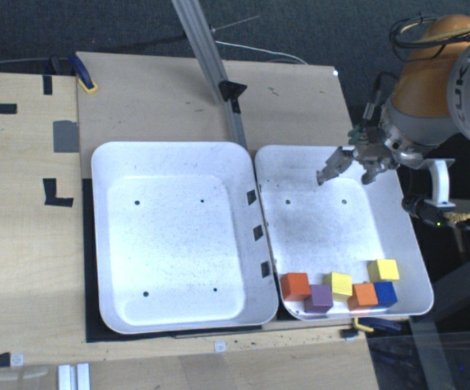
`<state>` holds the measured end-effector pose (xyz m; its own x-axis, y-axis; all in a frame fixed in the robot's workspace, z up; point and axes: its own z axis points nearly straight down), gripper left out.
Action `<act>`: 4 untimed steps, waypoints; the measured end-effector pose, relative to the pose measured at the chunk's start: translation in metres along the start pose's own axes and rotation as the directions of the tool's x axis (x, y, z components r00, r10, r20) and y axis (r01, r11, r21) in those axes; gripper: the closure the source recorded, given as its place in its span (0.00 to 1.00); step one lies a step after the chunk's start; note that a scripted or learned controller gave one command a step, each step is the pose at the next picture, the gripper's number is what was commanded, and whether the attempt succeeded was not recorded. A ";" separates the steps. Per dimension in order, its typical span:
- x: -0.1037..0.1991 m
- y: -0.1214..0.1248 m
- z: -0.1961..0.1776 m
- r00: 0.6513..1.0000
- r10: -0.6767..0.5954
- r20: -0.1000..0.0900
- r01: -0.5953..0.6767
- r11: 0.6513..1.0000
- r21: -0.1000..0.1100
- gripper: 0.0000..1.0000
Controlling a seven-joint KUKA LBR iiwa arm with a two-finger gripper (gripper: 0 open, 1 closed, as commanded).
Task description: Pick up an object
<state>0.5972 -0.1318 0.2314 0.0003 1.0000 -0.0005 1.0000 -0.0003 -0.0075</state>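
Several small blocks lie along the near edge of the right bin (299, 218): an orange one (295, 285), a purple one (321, 296), a yellow one (341, 283), another orange one (364, 295), a blue one (385, 293) and a second yellow one (383, 269). My gripper (350, 171) hangs over the far right part of that bin, well away from the blocks. Its two fingers are spread apart with nothing between them.
The left bin (170, 234) sits beside the right one, with black clips along the shared rim. A metal pole (206, 47) slants up from the bench behind the bins. Cables trail across the dark floor at the back.
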 end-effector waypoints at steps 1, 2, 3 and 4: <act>0.033 -0.028 0.023 1.000 -0.002 -0.001 0.002 1.000 -0.005 0.00; 0.037 0.015 0.139 1.000 -0.003 0.000 0.003 1.000 0.001 0.00; 0.120 -0.010 0.035 1.000 -0.008 -0.003 0.008 1.000 -0.013 0.00; 0.043 -0.021 0.040 1.000 0.006 0.003 -0.006 1.000 -0.005 0.00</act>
<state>0.5759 -0.0886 0.1920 0.0063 1.0000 -0.0032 1.0000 -0.0063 -0.0021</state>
